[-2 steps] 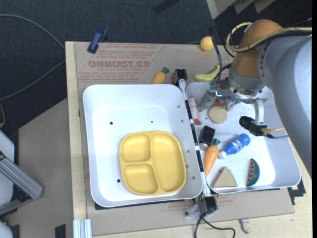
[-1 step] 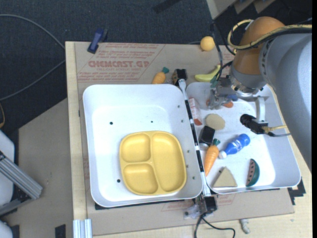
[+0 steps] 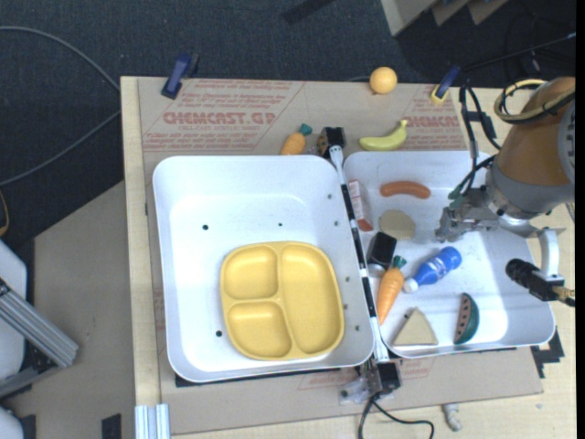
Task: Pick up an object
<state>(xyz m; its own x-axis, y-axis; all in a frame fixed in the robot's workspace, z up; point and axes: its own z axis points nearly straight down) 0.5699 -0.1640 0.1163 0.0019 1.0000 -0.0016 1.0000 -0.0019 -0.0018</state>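
The right bin holds a red sausage, a tan round piece, a small black block, a carrot, a blue bottle, a tan wedge and a watermelon slice. My gripper hangs over the middle of this bin, just above and to the right of the blue bottle and right of the tan round piece. I see nothing held in it.
The left bin carries a yellow divided plate. On the cardboard behind the bins lie a banana, an orange ball, a small orange toy and a black item. Blue clamps grip the board's far edge.
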